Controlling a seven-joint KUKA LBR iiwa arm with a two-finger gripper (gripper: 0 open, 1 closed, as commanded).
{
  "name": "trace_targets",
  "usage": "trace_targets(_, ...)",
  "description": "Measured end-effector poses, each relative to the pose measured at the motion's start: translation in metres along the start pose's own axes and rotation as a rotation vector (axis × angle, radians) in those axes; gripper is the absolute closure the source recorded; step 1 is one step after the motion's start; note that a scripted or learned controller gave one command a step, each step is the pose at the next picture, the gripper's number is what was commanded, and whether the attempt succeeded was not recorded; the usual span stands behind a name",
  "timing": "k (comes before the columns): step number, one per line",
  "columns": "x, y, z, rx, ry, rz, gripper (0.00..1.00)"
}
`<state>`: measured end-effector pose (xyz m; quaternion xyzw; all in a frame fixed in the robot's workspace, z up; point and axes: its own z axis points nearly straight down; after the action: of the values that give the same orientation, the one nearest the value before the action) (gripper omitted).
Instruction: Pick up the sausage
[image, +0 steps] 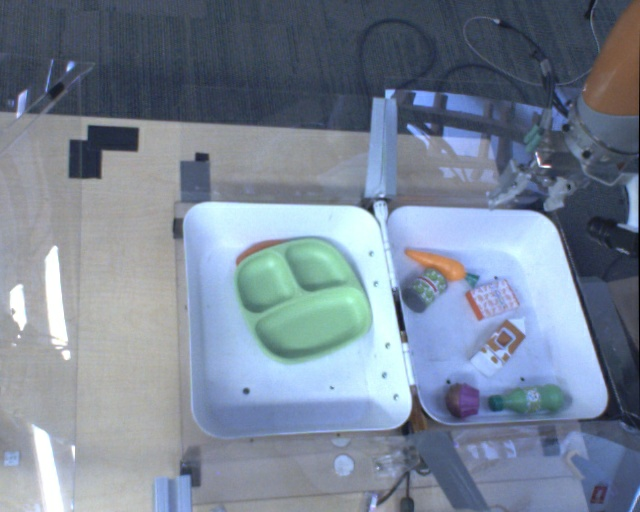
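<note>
Sausage (260, 246) in left bin (212, 340), half under green plate (303, 298); claw (527, 178) state unclear.

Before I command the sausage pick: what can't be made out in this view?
- Reddish-orange object, left bin: mostly hidden under the green divided plastic plate; possibly the sausage, unconfirmed.
- Two-finger gripper, above the right bin's far rim: small and blurred against clutter; finger state unreadable.
- Arm: cut off by the top-right edge.
</note>
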<state>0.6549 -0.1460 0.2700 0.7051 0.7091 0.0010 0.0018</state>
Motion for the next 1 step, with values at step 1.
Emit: trace_targets(1,0.0214,-0.0482,0.0453,-0.001,0.001,-0.291,0.0)
